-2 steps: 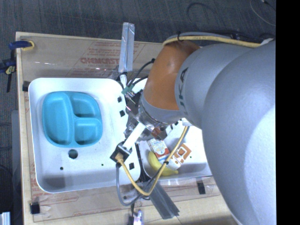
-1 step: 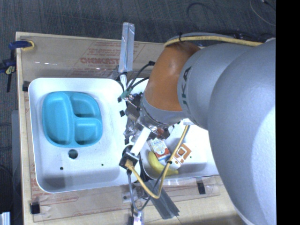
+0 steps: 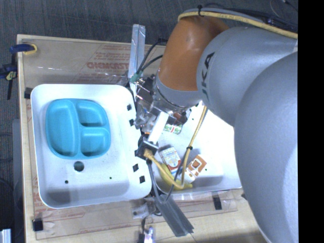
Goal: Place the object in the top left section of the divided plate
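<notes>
Camera view, looking down at a slant on both bins. Logged blue divided plate point(image 3: 78, 128) lying flat in left bin point(image 3: 45, 186), toward its far end: one long section on the view's left, two smaller ones on the right, nothing seen in any of them. Noted small dark round piece point(image 3: 78, 166) on the bin floor just beside the plate's near edge, apart from it. Found gripper point(image 3: 144, 133) hanging low over the ridge between the bins, wrist tilted, arm point(image 3: 243, 110) covering most of right bin point(image 3: 223, 151). Cannot tell whether open or closed; sight blocked by wrist hardware. Saw no object pinched. Spotted printed packet point(image 3: 169, 157) and orange-and-white packet point(image 3: 195, 167) in right bin, close together, just to the right of the gripper. Judged step: grasp not yet secured, so reach-and-pick stage, early in the task. Cannot say for certain which item counts as the object; packets near the wrist seem likelier, dark round piece possible. Next move, as judged: settle over the chosen item, close on it, lift clear of the bin wall, carry left across the ridge, lower over the plate's top left section, release. Flagged as uncertain: which section that label means, given the plate's turn; probably the upper part of the long one.
</notes>
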